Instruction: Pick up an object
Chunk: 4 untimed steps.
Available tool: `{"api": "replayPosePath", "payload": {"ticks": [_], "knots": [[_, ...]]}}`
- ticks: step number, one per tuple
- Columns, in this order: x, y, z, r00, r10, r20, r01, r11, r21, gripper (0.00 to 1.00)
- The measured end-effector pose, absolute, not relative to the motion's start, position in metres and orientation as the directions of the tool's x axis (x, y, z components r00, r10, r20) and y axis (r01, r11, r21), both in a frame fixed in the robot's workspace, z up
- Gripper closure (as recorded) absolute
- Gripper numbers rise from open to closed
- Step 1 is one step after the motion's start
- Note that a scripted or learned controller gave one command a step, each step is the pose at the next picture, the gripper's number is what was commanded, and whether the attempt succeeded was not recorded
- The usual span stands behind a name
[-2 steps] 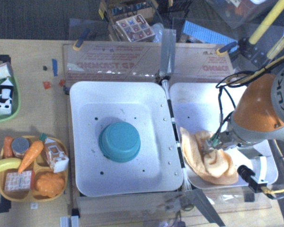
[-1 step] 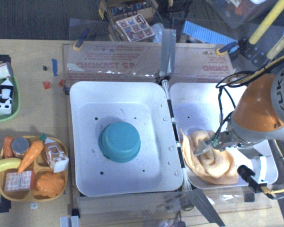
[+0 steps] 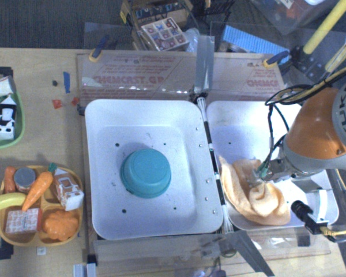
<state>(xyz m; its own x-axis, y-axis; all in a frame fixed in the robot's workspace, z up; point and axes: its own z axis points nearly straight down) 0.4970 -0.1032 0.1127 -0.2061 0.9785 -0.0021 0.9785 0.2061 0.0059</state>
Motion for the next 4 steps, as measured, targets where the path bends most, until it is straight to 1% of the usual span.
{"api": "replayPosePath", "payload": {"ticks": [1, 2, 3, 4], "knots": [[0.497, -0.103, 0.113, -0.206, 0.978, -0.002, 0.978, 0.206, 0.006, 0.0], [0.478, -0.111, 0.097, -0.033, 0.999, 0.003, 0.999, 0.033, -0.006, 0.0], [0.477, -0.112, 0.104, -0.029, 1.0, 0.003, 1.0, 0.029, -0.008, 1.0], [0.525, -0.08, 0.204, -0.192, 0.981, 0.0, 0.981, 0.192, -0.004, 1.0]]}}
